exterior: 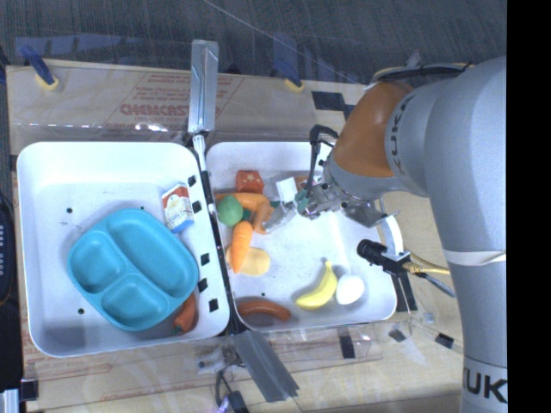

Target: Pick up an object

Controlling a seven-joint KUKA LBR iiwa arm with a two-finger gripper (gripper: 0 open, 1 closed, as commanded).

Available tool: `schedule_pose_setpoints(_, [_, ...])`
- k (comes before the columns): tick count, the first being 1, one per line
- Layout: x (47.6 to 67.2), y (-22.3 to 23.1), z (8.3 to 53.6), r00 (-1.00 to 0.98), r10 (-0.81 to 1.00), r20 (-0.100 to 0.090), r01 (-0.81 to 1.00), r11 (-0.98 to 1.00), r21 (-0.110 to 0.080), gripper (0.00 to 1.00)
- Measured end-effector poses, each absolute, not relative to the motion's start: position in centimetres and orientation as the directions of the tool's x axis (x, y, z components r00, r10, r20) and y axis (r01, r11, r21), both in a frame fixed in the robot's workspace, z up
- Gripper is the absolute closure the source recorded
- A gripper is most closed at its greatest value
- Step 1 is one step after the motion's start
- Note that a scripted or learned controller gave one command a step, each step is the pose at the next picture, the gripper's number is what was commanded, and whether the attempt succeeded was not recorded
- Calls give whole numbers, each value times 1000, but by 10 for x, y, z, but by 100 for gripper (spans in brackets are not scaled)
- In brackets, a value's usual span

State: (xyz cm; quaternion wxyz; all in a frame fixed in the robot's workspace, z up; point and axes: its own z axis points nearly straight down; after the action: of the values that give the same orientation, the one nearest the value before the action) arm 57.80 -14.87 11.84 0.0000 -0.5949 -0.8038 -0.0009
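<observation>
My gripper (277, 214) hangs low over the upper middle of the right bin (379, 304), reaching in from the right. It sits among a cluster of toy food: a red block (250, 181), an orange piece (250, 200), a green ball (229, 211) and a carrot (242, 243). The gripper's tip is close beside the orange piece and the carrot top, and I cannot tell whether it touches them. Lower in the same bin lie a yellow lump (256, 263), a banana (317, 288), a white egg (349, 290) and a brown sausage (263, 310).
The left bin (52, 170) holds a blue divided plate (132, 268), a small carton (177, 207) by the divider and an orange item (185, 315) tucked under the plate. A metal bar (203, 84) stands behind the bins. A black fitting (379, 255) sticks out at the right bin's rim.
</observation>
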Motion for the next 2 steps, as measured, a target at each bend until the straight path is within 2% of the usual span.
schedule_pose_setpoints(1, [655, -98, 102, -321, 947, 3, 947, 321, -1, 0])
schedule_pose_setpoints(2, [656, -98, 114, -327, 945, 0, 945, 327, -1, 100])
